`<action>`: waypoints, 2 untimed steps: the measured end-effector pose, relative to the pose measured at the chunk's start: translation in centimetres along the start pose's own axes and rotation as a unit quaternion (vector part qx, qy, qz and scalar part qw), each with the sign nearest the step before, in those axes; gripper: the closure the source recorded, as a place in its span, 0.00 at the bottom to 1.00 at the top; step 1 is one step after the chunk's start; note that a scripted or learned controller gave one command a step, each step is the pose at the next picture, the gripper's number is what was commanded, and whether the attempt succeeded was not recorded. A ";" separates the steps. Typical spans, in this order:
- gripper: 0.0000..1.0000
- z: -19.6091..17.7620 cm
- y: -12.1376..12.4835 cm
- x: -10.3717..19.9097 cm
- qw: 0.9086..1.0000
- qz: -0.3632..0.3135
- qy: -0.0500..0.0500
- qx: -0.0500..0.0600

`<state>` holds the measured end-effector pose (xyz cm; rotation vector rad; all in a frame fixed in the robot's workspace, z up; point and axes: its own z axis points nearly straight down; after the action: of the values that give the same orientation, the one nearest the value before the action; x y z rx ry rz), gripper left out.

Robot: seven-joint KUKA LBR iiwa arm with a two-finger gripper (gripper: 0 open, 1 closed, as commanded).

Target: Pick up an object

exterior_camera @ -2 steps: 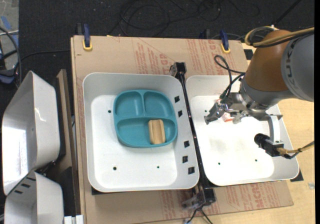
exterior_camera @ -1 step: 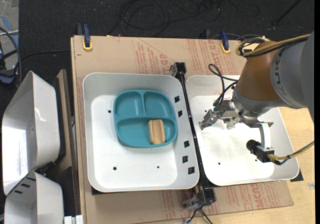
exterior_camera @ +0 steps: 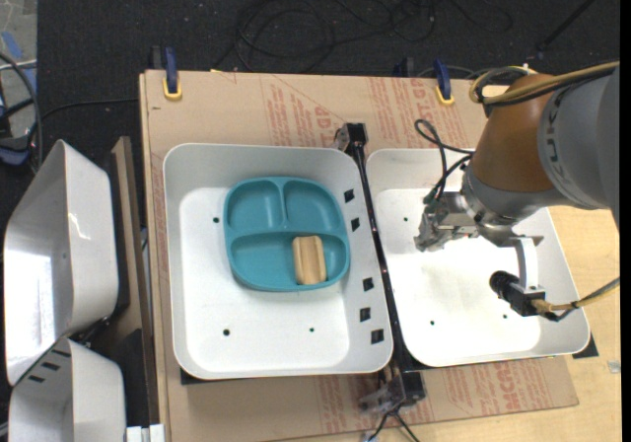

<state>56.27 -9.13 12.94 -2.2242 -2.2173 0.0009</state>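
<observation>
Cardboard bench top [exterior_camera: 296, 105] bears two white bins [exterior_camera: 197, 262], dark floor [exterior_camera: 99, 6] behind.

Two shallow white bins sit side by side on a brown worktop [exterior_camera: 296, 105] held by clamps at its far edge. In the left bin [exterior_camera: 197, 331] lies a teal divided plate [exterior_camera: 266, 233], and a small tan wooden block [exterior_camera: 309, 259] rests in the plate's lower right compartment. The grey arm [exterior_camera: 552, 144] with its orange band reaches in from the right and hangs over the right bin [exterior_camera: 463, 331], its gripper [exterior_camera: 439, 226] low above the bin's white floor. Black cables trail across the dark floor beyond.
</observation>
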 end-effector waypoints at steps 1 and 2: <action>1.00 -4.3 0.5 -0.3 1.000 -0.002 -0.001 -0.003; 1.00 -10.2 -0.3 -0.1 1.000 -0.003 -0.001 -0.003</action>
<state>56.01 -9.22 23.16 -2.2212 -2.2275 -0.0044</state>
